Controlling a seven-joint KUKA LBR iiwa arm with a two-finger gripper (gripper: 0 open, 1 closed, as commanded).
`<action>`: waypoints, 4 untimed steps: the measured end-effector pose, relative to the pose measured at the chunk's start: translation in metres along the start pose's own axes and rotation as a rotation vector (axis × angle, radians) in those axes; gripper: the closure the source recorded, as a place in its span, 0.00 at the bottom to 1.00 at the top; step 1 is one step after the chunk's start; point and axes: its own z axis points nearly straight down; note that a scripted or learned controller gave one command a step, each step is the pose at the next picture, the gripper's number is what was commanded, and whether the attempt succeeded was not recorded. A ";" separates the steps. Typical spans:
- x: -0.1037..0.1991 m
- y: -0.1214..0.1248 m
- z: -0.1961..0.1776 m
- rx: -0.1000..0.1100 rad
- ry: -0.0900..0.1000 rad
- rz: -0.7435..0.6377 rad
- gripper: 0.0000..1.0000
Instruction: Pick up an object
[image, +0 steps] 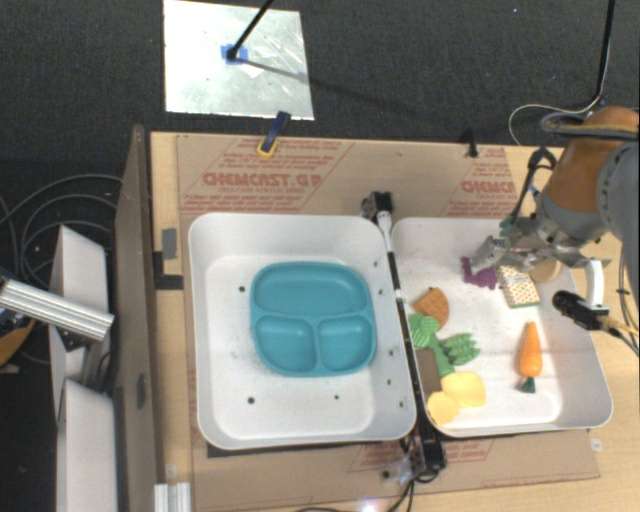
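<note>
The right bin (580, 400) holds several toy foods. A purple piece (481, 272) lies beside a checkered beige cracker (519, 289). An orange wedge (432, 301) is near the bin's left wall, with a green leafy piece (425, 331) and a second green piece (461, 347) below it. Yellow pieces (456, 393) lie at the front, and a carrot (530, 350) to their right. My gripper (507, 250) hangs low over the bin's back, just above the purple piece and the cracker. I see nothing lifted.
The left bin (215, 300) holds a blue divided plate (312, 318). A black divider (398, 310) runs between the bins. The arm's grey body (585, 190) and a black part (574, 305) overhang the right bin's right side. Cables lie at the far left.
</note>
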 end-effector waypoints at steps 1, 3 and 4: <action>0.044 0.013 -0.002 -0.006 -0.011 -0.006 0.00; 0.072 -0.005 -0.003 -0.012 -0.012 -0.004 0.00; 0.090 -0.021 -0.003 -0.013 -0.012 -0.005 0.00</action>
